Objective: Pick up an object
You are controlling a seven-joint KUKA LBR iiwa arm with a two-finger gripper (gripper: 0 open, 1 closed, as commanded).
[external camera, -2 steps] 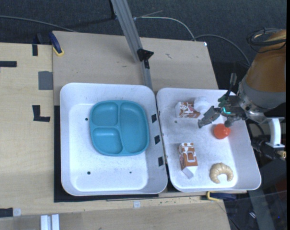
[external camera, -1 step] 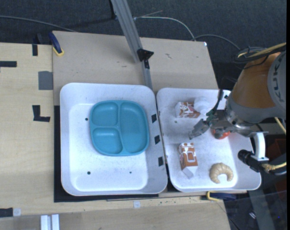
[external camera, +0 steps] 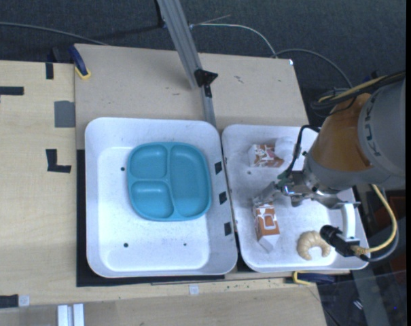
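Right bin [external camera: 341, 262]: 2 small cartons, white-and-orange print, boxy, 1 near back [external camera: 265, 155], 1 near front [external camera: 265, 223]; tan croissant [external camera: 313, 244], curved, front right. Left bin [external camera: 96, 182]: smooth teal 3-section plate [external camera: 169, 180]. Gripper [external camera: 281, 190] low between cartons; grip state: cannot tell.

Arm [external camera: 358, 145] reaches in, tool [external camera: 276, 192] lowered.

Grey arm [external camera: 388, 131] with broad orange band [external camera: 337, 141] above the wrist — metal gripper [external camera: 281, 189] below, black cable looped beside it, yellow cable trailing under.
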